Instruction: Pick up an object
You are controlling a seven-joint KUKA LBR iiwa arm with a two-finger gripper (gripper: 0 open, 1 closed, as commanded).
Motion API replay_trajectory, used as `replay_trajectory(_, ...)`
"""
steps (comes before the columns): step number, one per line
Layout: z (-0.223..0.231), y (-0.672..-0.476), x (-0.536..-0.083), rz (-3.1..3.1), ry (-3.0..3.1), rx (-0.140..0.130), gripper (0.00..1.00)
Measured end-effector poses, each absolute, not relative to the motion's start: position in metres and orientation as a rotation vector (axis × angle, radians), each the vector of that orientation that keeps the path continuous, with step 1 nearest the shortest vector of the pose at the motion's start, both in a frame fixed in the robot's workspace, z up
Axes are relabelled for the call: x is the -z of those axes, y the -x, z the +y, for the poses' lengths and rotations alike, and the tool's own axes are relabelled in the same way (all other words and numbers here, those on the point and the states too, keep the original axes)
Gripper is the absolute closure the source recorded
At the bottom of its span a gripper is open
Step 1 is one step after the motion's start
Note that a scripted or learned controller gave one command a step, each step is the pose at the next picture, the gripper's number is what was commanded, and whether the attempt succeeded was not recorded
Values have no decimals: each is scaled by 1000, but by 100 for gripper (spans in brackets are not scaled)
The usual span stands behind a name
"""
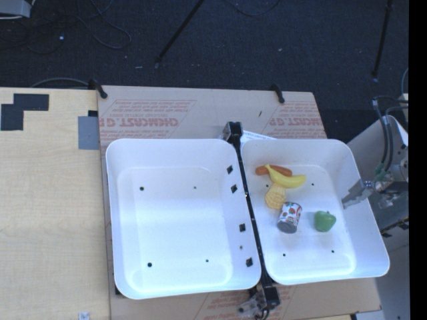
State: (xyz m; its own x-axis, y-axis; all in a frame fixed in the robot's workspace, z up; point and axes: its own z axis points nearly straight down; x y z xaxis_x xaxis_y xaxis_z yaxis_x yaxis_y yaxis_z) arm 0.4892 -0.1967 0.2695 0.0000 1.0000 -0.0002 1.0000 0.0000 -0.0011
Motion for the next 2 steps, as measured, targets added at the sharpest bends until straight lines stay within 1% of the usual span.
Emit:
replay_trajectory(1, -150, -498, -149, -2216, 2206, -8, 0)
replay_trajectory(2, -78, -560, -85, -2230, 2215, 2, 0)
